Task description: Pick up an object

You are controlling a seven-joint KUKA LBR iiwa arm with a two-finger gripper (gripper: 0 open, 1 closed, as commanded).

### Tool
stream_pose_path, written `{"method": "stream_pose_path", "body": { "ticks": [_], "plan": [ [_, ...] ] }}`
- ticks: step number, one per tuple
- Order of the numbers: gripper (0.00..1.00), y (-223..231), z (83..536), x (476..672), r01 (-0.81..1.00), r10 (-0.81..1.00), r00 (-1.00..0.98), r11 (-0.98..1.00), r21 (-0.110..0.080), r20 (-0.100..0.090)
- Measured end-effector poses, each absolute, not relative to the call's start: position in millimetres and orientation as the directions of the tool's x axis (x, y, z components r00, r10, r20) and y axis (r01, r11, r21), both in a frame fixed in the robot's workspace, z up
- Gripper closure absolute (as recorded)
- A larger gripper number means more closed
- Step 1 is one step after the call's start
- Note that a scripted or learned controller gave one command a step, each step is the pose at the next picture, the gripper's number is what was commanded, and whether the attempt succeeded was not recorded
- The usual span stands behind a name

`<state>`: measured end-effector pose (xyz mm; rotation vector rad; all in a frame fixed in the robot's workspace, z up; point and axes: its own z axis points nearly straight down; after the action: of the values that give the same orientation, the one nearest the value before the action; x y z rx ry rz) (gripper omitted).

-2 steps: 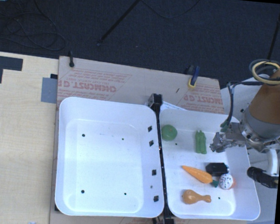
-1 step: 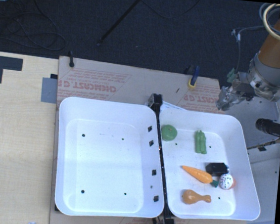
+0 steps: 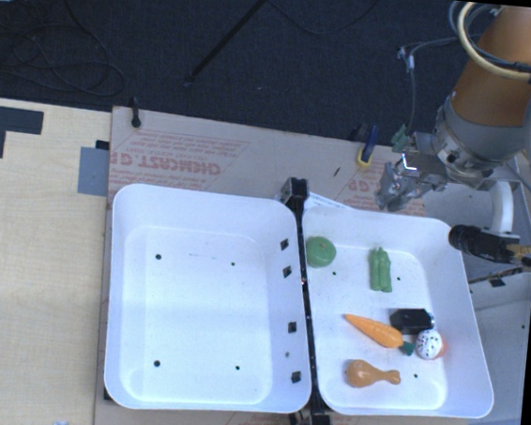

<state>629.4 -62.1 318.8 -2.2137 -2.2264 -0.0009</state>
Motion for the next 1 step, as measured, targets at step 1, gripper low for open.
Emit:
{"method": "stream_pose_path", "body": {
  "ticks": [1],
  "plan": [
    [1.00,6.3,290.0,644.0,1.000,1.000,-0.007,0.007,-0.005,0.002]
  ]
}}
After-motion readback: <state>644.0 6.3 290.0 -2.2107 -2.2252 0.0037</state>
